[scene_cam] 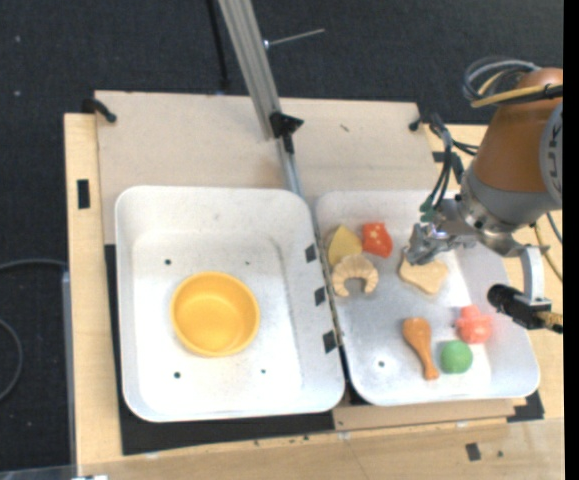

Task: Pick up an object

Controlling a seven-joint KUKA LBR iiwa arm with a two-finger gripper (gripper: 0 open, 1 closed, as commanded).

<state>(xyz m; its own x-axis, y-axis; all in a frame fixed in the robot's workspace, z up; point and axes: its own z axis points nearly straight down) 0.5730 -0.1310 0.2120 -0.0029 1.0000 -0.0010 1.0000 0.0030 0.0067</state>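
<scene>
My gripper [426,251] hangs low in the right bin [389,383], directly above the upper edge of a tan slice of bread [425,278]. How its tips stand is hidden from this angle. Left of it lie a red strawberry-like piece [375,237], a yellow wedge [343,242] and a beige croissant [355,274]. Nearer the front of the bin are an orange drumstick [420,345], a green ball [456,357] and a pink-red fruit [474,325].
The left bin [149,228] holds a yellow bowl [215,313]. A slanted metal pole [254,63] rises behind the bins, ending at a clamp [285,126]. The arm's orange band and grey wrist [514,168] hang over the right bin's far right side.
</scene>
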